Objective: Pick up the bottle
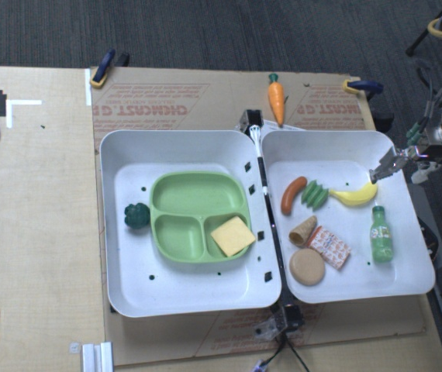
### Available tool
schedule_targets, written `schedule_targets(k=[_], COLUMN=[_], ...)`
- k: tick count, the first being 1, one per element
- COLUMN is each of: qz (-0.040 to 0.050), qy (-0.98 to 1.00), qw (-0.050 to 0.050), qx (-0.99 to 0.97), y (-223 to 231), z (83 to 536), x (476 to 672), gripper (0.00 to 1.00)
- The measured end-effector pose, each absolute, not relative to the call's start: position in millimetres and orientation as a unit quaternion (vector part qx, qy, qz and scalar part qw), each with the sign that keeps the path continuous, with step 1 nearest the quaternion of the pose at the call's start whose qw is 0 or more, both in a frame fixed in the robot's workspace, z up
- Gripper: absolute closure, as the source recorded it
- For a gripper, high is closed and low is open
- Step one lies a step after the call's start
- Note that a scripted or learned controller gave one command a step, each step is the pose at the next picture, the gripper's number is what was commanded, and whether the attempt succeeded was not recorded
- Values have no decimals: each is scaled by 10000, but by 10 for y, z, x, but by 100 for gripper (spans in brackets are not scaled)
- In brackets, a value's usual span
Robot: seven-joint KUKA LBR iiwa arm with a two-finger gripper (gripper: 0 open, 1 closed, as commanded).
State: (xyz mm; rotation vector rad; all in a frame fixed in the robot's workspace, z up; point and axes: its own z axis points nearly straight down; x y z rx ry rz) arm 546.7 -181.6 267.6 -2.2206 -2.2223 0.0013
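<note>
The bottle (381, 235) is small and green with a white cap, and it lies near the right wall of the right bin (407, 285). My gripper (394, 177) hangs over that bin's upper right rim, above and slightly right of the bottle and apart from it. Its fingers stand open with nothing between them. The left fingertip is close to the right end of a yellow banana (354, 195).
The right bin also holds a red sausage (293, 195), a green leafy piece (314, 195), a cone (302, 229), a red snack packet (329, 246) and a round cookie (307, 267). The left bin (120, 285) holds a green divided plate (202, 215) with a cheese wedge (233, 235), and broccoli (136, 215). A carrot (276, 98) lies behind the bins.
</note>
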Motion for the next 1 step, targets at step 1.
schedule_targets(k=[1], qz=[6], qy=[-7080], qw=[-7], qx=[-7062], y=[-1820], z=[2770], x=[5471], gripper=[100])
